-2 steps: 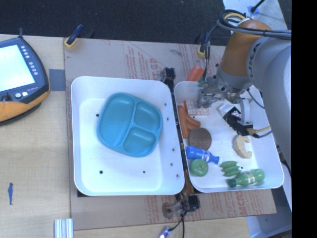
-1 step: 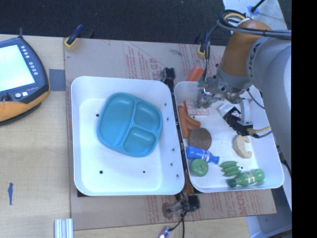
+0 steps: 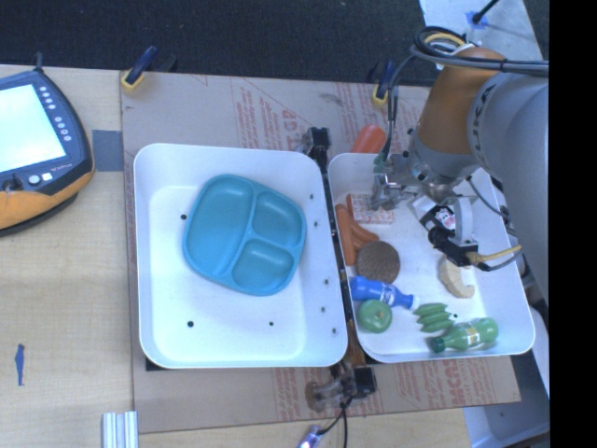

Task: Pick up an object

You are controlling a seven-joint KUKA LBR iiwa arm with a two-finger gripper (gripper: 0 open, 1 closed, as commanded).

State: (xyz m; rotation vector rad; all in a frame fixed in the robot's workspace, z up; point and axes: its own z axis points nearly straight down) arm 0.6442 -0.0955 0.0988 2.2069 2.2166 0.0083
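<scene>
Arm reaches over right bin; left bin has the blue divided plate. Gripper is low at the right bin's upper-left, above the brown disc (can't tell fingers' state). Near front: green bottle, blue bottle, green apple.

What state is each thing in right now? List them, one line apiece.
blue divided plate: lying flat in the left bin, tilted askew.
green bottle: on its side in the right bin.
blue bottle: on its side.
brown disc: lying flat.
green apple: resting by the blue bottle.
gripper: low over the right bin's far end.
</scene>
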